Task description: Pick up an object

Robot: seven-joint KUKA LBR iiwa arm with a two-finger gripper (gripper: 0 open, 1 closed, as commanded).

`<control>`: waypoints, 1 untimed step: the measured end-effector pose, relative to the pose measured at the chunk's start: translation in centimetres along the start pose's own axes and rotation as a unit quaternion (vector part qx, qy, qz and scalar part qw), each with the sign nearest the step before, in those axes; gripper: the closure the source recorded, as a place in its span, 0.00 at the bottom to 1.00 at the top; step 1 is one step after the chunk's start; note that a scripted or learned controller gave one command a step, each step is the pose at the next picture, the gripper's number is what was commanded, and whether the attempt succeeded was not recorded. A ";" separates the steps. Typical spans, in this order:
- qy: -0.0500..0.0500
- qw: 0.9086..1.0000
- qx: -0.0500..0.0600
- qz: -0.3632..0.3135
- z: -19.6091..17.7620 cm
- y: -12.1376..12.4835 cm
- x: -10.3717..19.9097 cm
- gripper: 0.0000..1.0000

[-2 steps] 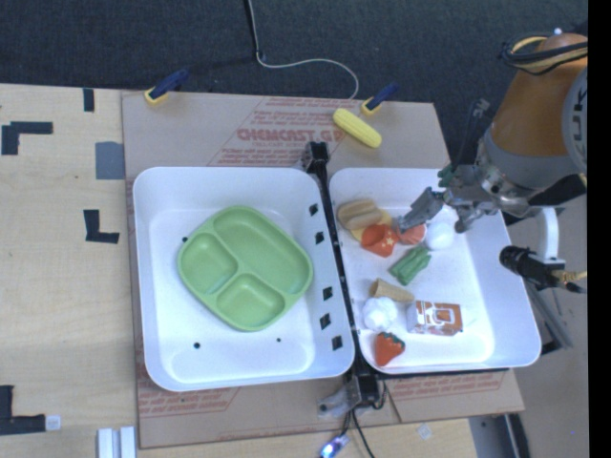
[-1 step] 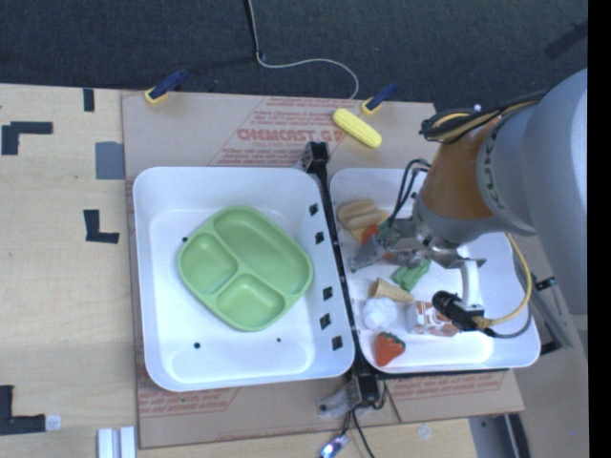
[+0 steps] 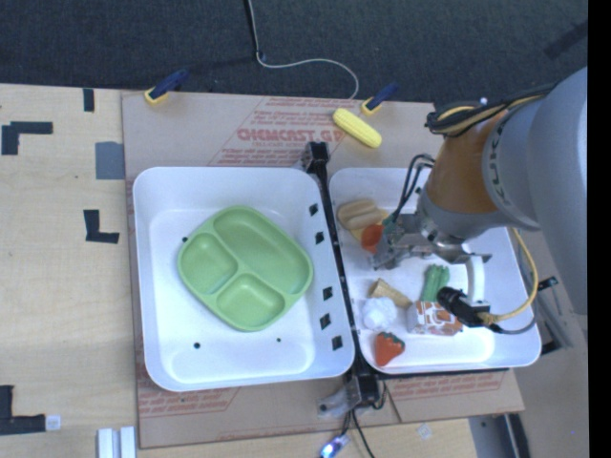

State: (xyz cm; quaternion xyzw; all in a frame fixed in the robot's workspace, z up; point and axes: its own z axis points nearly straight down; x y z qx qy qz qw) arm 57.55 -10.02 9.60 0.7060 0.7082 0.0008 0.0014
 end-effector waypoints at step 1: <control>0.000 1.000 0.001 -0.001 -0.9 0.0 0.0 1.00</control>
